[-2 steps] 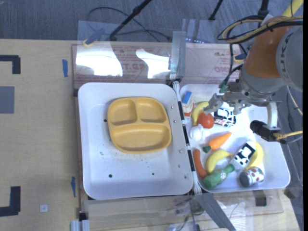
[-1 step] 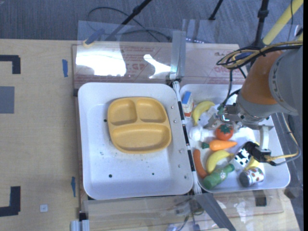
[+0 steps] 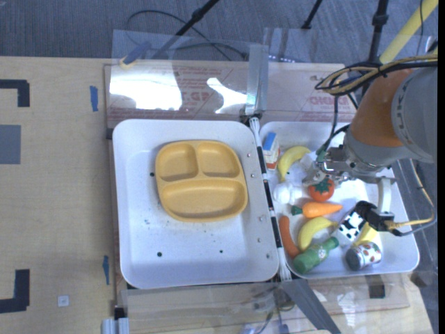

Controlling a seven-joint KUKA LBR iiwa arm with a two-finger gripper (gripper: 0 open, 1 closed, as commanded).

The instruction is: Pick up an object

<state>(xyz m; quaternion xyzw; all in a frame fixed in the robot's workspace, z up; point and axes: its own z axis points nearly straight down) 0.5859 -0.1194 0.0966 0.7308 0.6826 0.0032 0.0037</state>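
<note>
The left bin holds a yellow divided plate near its middle, with bare white floor along its left and lower sides. The right bin is crowded: two bananas, a carrot, a tomato, a green bottle, a can and a black-and-white toy lie close together. The arm reaches in from the right, its wrist low over that bin's upper part. The pincer sits just above the tomato; whether it is spread or pinching cannot be told, since the wrist and cables hide it.
</note>
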